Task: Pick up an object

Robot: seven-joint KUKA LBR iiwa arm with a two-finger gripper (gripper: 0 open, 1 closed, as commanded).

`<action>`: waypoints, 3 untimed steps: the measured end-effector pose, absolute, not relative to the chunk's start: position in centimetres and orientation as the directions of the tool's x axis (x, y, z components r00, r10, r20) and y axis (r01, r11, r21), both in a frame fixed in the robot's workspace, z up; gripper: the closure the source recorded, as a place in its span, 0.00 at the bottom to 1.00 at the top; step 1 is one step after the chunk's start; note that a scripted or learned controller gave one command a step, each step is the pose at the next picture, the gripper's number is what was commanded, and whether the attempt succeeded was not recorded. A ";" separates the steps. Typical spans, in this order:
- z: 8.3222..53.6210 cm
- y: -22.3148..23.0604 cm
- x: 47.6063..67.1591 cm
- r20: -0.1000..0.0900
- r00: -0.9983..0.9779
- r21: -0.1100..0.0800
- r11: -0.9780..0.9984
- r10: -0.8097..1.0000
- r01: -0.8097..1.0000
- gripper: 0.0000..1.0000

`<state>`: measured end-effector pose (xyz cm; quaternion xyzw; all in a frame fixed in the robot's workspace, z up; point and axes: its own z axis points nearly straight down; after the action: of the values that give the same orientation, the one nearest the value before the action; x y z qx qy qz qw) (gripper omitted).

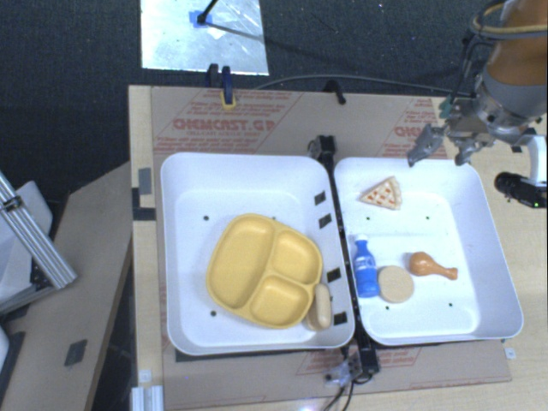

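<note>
Camera view: I see my pincer (444, 147) spread, gripping nothing, hovering over the right white bin's (497, 255) far rim, probably lining up the triangular pizza-slice toy (382, 193).

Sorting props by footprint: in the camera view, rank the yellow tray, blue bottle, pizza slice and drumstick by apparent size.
1. yellow divided tray
2-4. pizza slice, blue bottle, drumstick: too similar to rank.

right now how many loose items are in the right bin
4: a pizza slice near the back, a blue bottle by the left wall, a round cracker touching it, and a drumstick right of those.
</note>
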<state>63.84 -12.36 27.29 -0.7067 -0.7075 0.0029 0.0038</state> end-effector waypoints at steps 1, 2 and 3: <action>28.0 -12.3 64.0 0.000 -0.003 0.002 0.003 1.000 1.000 0.00; 23.8 -12.6 63.8 0.000 -0.002 -0.001 0.002 1.000 1.000 0.00; 19.6 -12.7 63.9 0.000 -0.001 -0.001 0.001 1.000 1.000 0.00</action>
<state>63.90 -12.73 19.65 -0.7066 -0.7076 0.0004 0.0003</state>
